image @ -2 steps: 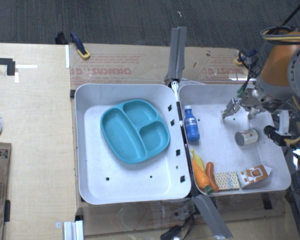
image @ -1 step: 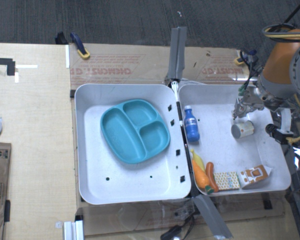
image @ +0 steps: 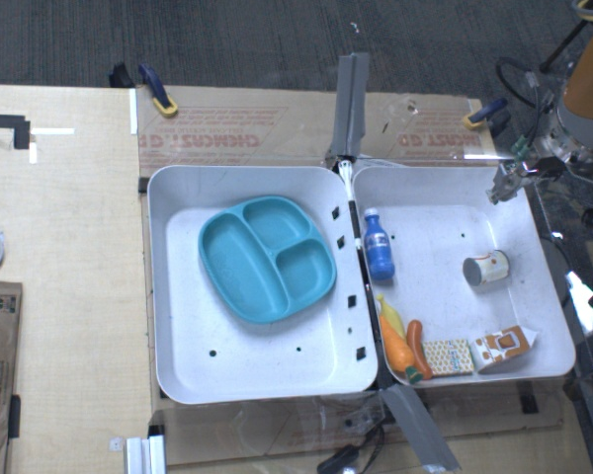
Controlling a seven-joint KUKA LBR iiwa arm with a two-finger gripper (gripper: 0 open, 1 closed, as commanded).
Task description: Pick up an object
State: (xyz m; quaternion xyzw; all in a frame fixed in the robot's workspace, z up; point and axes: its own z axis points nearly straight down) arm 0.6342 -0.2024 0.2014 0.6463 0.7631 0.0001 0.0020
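The hand (image: 506, 181) hovers over the right bin's (image: 445, 191) far right corner; whether it is wide or narrow, I cannot tell. A blue bottle (image: 378, 246) lies by the divider, a small cup (image: 485, 268) well apart.

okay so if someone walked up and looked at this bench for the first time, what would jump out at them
Most likely the big teal divided plate, lying alone in the left bin. Next, the right bin with its scatter: a blue bottle by the divider, a small cup on its side near the middle, and a carrot beside two small boxes along the front wall. The gripper hangs at that bin's far right corner.
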